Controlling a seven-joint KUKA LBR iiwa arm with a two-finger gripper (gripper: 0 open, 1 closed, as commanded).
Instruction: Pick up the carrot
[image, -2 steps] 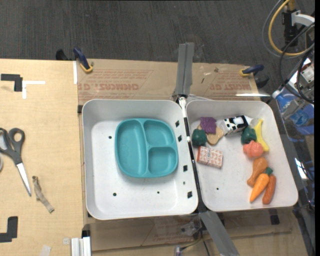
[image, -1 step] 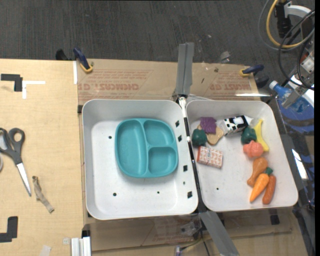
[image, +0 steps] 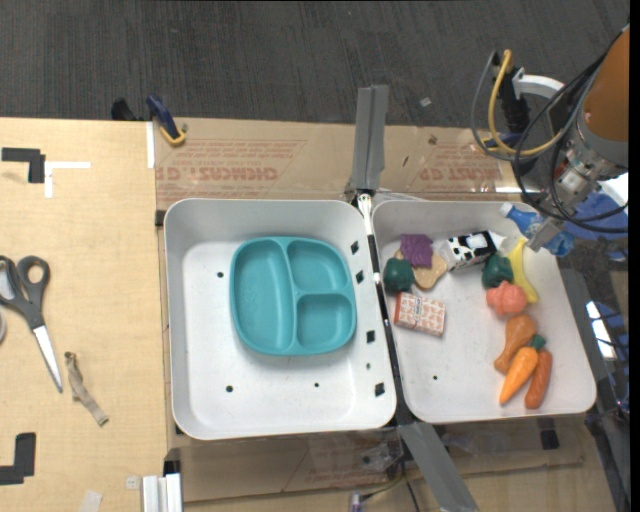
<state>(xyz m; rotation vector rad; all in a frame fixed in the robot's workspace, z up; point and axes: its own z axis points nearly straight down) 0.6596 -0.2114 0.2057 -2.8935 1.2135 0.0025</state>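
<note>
**Arm waits at the back corner, carrot not picked yet**

I am at the very start of the job. The orange toy carrot with the green top lies near the front right corner of the right white bin. It is tilted, with its green end up toward the back and its pointed end toward me. A darker orange-red carrot-shaped toy lies touching it on the right side, and a lumpy orange piece sits just behind it.

My gripper hangs over the back right corner of that bin, near the yellow toy banana. It is well apart from the carrot and holds nothing that I can see.

I think my next move is to bring the arm forward along the right wall and line up over the carrot. I must come down on the carrot alone, and that looks hard with the red toy pressed against it.

The gripper's tip is small and blurry. I cannot tell if it is wide or narrow. The arm is cut off at the right edge.

The left white bin holds a teal plate with three parts.
</note>
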